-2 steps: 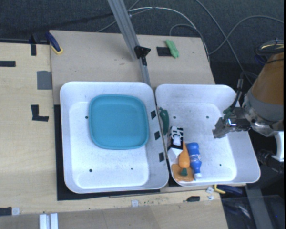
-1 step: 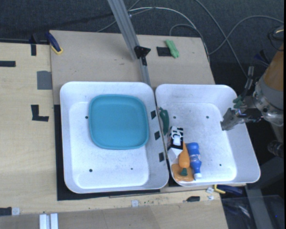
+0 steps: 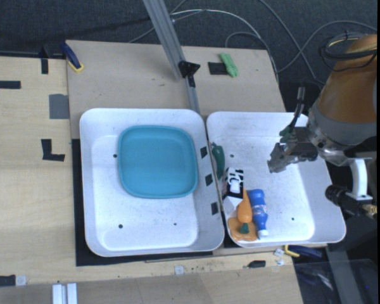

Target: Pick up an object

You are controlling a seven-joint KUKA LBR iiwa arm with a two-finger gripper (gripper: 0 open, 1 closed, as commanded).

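Closest to the camera, in the front left corner of the right bin [image 3: 316, 230], some small things lie bunched up together. There is a blue bottle [image 3: 258, 209] with a white cap, smooth and round like a tube. Touching its left side is an orange toy [image 3: 244, 213], soft-looking and lumpy, on top of something yellow. Just behind them sits a small black and white piece [image 3: 234, 181], and a dark green thing [image 3: 218, 158] leans by the wall between the bins.

The left bin [image 3: 101, 220] is white with rounded corners. A smooth blue plate [image 3: 157, 161], square with soft corners, lies flat in it.

Farther back in the right bin, the gripper [image 3: 277, 163] hangs over bare white floor, well apart from the pile. It is dark grey metal. Nothing is in it, and I cannot tell how far it is open.

Behind the bins, on the tan board, are a green clip [image 3: 228, 64], a grey pole [image 3: 171, 40] and thin wires [image 3: 266, 37].
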